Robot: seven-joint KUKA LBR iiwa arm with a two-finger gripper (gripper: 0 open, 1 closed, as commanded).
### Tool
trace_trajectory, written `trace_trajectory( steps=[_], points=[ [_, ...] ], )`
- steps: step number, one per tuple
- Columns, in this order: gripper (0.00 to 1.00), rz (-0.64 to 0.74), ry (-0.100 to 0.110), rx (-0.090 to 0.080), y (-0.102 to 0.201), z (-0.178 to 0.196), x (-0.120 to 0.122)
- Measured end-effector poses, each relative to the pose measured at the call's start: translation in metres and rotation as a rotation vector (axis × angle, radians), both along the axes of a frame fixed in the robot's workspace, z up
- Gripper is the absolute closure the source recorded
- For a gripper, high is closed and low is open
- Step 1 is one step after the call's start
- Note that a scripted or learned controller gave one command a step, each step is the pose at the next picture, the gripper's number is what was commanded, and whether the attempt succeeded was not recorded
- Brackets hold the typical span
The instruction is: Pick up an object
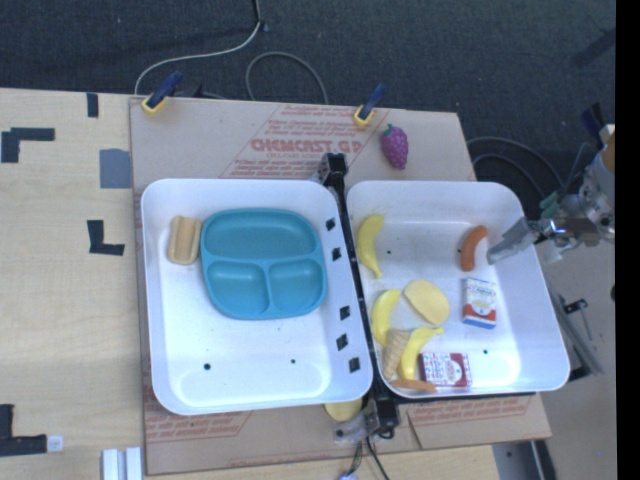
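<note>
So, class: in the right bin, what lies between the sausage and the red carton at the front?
In the camera view, a small white and red box lies between the sausage and the red carton.

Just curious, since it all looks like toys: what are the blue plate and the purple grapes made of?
The blue plate looks like moulded plastic: one even colour, smooth, with soft-edged compartments and a dull sheen. The purple grapes, lying on the cardboard sheet behind the bins, are probably plastic or rubber play food, but they are too small to tell.
</note>
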State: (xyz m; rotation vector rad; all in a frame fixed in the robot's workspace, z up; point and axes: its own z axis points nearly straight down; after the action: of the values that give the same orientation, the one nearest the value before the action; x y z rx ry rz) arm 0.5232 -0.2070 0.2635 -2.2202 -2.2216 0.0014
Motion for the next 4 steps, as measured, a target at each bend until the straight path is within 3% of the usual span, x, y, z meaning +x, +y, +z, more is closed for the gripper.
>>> trace_trajectory(
  steps=[1,2,3,4],
  points=[
    [0.0,0.002,0.005,0.001,-0.015,-0.175,0.049],
    [0.0,0.002,-0.004,-0.003,-0.017,-0.177,0.108],
    [1.0,0.002,-0.009,-0.007,-0.018,-0.165,0.108],
    [1.0,0.005,0.016,0.001,0.051,-0.177,0.143]
  ],
)
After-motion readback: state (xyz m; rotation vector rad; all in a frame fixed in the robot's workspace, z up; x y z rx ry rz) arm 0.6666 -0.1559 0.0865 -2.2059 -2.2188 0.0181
